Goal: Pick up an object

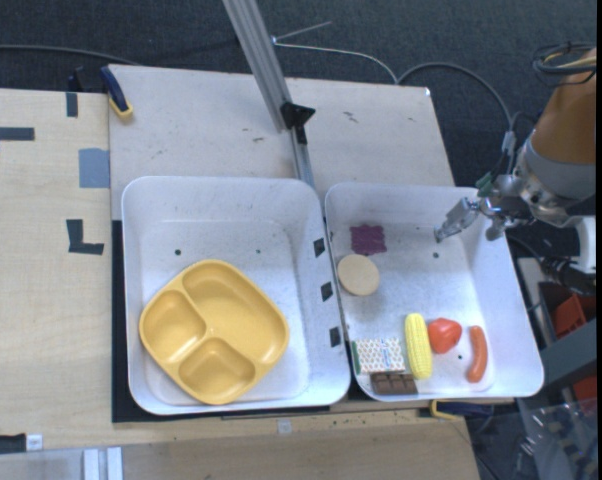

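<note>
The right bin (501,268) holds several toy foods. A purple piece (367,238) lies near its back left, with a tan round disc (359,275) just in front of it. Along the front lie a yellow corn cob (417,345), a red tomato (443,335), an orange-red sausage (476,353), a speckled white cracker (379,353) and a brown chocolate bar (393,382). My gripper (468,230) hangs over the bin's back right corner, open, with nothing between its fingers. It is well apart from every item.
The left bin (141,208) holds a yellow divided plate (213,330). A slanted metal post (261,53) rises behind the bins. A yellow and blue clamp (117,93) sits at the bench's back left. Cables run behind the right bin.
</note>
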Available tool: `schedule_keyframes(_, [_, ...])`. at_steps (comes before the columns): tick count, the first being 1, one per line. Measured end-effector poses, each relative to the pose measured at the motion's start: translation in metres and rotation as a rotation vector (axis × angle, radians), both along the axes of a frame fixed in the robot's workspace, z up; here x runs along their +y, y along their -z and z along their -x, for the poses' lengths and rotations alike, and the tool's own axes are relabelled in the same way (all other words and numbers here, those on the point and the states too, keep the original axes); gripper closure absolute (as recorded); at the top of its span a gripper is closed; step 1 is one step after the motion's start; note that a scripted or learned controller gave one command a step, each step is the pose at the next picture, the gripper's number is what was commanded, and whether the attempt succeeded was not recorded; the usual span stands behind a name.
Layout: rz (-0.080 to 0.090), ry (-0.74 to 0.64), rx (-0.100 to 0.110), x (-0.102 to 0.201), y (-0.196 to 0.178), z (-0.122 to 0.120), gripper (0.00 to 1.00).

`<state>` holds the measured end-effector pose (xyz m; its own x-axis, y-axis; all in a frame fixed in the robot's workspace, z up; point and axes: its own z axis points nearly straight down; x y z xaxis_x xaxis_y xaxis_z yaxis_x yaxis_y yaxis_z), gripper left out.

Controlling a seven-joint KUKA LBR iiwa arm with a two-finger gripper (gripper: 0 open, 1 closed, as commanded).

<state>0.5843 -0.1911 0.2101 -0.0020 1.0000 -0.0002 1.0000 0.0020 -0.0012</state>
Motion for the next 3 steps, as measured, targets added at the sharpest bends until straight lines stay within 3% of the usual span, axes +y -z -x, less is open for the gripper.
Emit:
schedule_keyframes(1, [0.0,-0.002,-0.001,0.001,-0.01,0.0,1.0])
schedule_keyframes(2, [0.0,-0.002,0.0,0.001,-0.009,0.0,0.0])
schedule_keyframes(3, [0.0,-0.006,-0.012,0.066,-0.124,-0.09,0.0])
